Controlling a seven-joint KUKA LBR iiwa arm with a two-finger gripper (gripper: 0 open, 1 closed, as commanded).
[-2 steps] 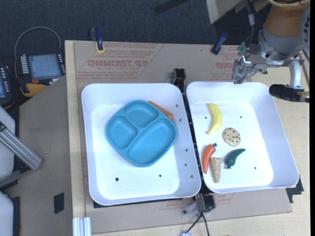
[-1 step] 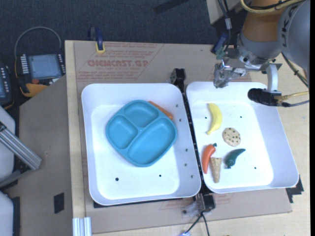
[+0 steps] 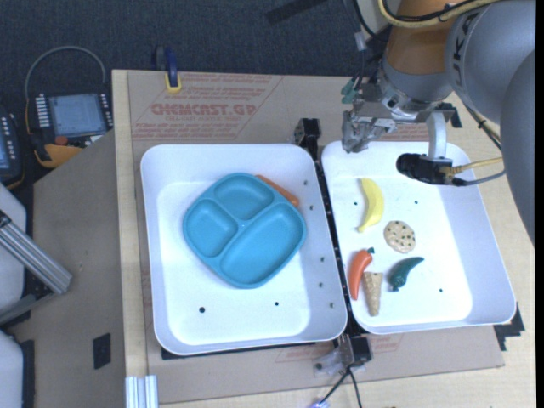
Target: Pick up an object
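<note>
Inside the right bin (image 3: 476, 253) lie a banana (image 3: 370, 202), cookie (image 3: 399, 235), chili pepper (image 3: 359, 271), cone (image 3: 372, 292) and teal pepper (image 3: 404, 271). A blue divided plate (image 3: 245, 228) sits in the left bin (image 3: 170, 228), partly covering an orange item (image 3: 280, 189). Near the right bin's far-left corner, the gripper (image 3: 361, 134) is up above the bin; its state cannot be told.

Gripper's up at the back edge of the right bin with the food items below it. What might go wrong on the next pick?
1. The gripper hangs at the right white bin's back rim, so a descent here may strike the rim.
2. The red chili pepper, tan cone and dark teal pepper lie close together; a grasp may nudge neighbours.
3. The flat speckled cookie may be hard to grip.
</note>
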